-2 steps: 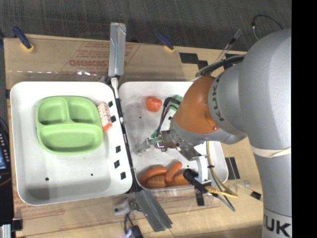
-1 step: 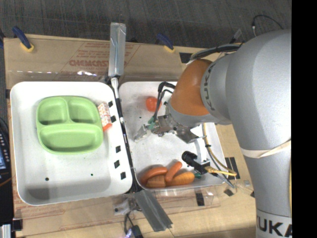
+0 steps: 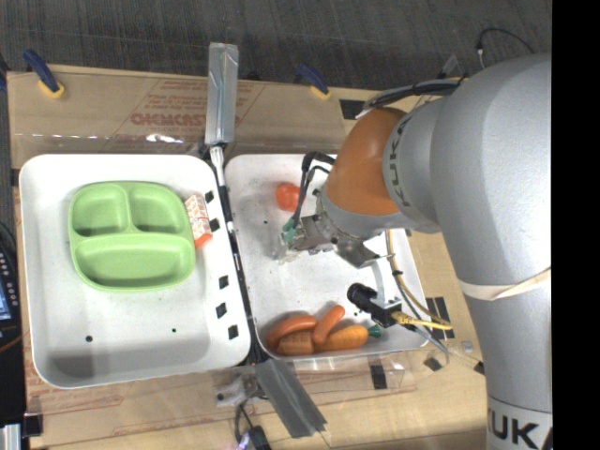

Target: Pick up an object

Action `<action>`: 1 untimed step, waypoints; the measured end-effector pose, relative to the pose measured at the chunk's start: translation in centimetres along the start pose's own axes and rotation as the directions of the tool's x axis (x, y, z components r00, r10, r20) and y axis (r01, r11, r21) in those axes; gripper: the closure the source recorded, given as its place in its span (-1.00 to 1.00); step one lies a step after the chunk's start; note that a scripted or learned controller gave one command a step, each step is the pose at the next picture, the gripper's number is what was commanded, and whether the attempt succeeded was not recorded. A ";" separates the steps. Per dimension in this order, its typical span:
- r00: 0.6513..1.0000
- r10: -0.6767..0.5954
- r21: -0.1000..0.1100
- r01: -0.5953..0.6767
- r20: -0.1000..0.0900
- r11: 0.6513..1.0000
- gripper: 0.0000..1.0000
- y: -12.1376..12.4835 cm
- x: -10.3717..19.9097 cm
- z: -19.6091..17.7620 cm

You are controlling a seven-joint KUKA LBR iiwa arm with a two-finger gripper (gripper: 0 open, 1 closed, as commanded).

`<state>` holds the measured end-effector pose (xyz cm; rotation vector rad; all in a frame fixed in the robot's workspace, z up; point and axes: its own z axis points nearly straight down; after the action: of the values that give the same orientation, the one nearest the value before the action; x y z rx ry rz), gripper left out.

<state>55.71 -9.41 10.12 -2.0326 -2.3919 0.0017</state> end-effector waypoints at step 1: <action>0.978 -0.209 -0.002 0.209 0.002 0.978 1.00 -1.5 1.2 -9.1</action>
<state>54.10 -8.49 19.23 -1.7709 -2.5949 0.0003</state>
